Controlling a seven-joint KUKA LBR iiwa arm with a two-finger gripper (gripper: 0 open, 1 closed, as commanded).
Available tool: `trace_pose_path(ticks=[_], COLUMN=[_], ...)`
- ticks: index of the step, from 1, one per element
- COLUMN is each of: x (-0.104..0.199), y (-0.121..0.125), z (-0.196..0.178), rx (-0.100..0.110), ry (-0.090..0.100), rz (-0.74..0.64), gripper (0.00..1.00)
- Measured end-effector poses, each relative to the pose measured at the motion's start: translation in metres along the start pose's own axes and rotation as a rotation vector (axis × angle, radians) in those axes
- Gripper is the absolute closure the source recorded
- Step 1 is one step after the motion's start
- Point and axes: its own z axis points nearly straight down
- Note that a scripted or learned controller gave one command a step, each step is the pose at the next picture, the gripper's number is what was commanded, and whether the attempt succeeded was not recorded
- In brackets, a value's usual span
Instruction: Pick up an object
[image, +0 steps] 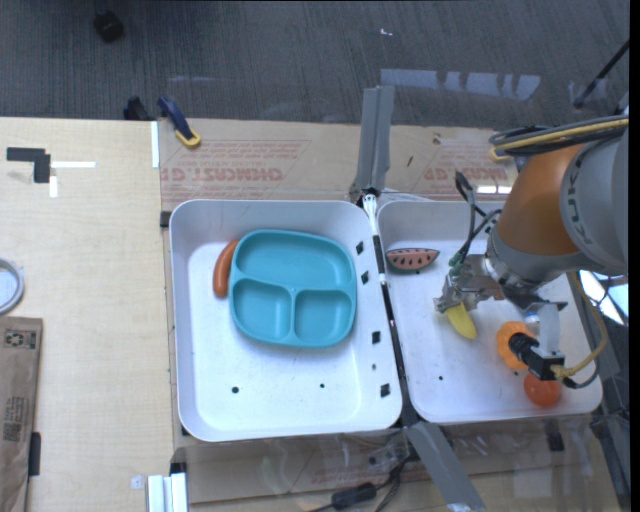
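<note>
My gripper (456, 303) hangs low over the middle of the right bin (430, 395), under the grey arm with its orange band. A yellow banana-like piece (462, 322) lies right at the fingertips, touching or just beneath them. A watermelon slice (412, 259) rests at the right bin's far left. An orange fruit (511, 341) and a red-orange ball (543, 391) sit at that bin's right side, partly behind cables. A blue divided plate (293, 288) lies in the left bin (200, 400), with an orange sausage (222, 269) against its left edge.
A grey divider post (374, 140) rises between the bins at the back. Cardboard (260, 160) lines the bench behind them. A blue and yellow clamp (177, 122) lies at the back left, and a brown paper bag (18, 400) at the far left.
</note>
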Motion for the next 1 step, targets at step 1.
trace_pose_path(ticks=[1], x=[0.0731], y=[0.0845], z=[-0.0921], rx=[-0.003], ry=[-0.002], rz=[-0.010], gripper=[1.00])
